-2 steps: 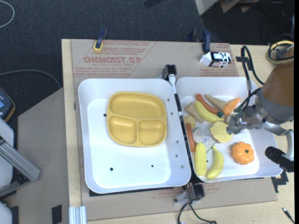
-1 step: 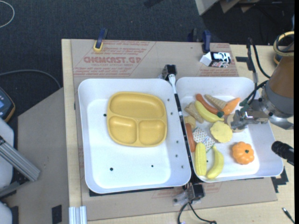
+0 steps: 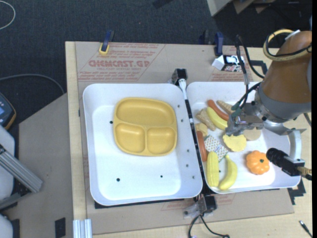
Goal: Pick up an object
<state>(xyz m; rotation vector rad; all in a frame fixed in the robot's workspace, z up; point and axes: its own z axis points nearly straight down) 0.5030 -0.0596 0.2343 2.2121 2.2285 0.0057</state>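
Objects for picking: a heap of plastic toy food in the right-hand shallow white bin (image 3: 277,182). Contents noted: a small orange toy pumpkin (image 3: 257,162) toward the near right; a yellow toy banana (image 3: 229,172) lying lengthwise at the near edge; a pale yellow toy corn cob (image 3: 212,168) just beside the banana on its left; a pale yellow rounded flat piece (image 3: 235,143) mid-bin; a white piece with a speckled pattern (image 3: 214,144) to its left; a thin orange-red toy sausage (image 3: 202,145) along the bin's left wall; a second yellow elongated piece (image 3: 216,117) and an orange-red sausage-like piece (image 3: 219,108) toward the far side, with a tan lumpy piece (image 3: 204,118) next to them. The grey two-finger gripper (image 3: 239,128) sits low over the middle of this bin, directly above or possibly touching the pale yellow flat piece; contact not resolvable at this slant. Jaw state: cannot tell, as the metal parts blur together and the wrist body covers much of them. Nothing visibly between the jaws. The left-hand shallow white bin (image 3: 99,172) holds a yellow plastic divided plate with three compartments (image 3: 145,126), lying flat in its far half. Both bins rest side by side on a brown cardboard-covered bench (image 3: 79,73).
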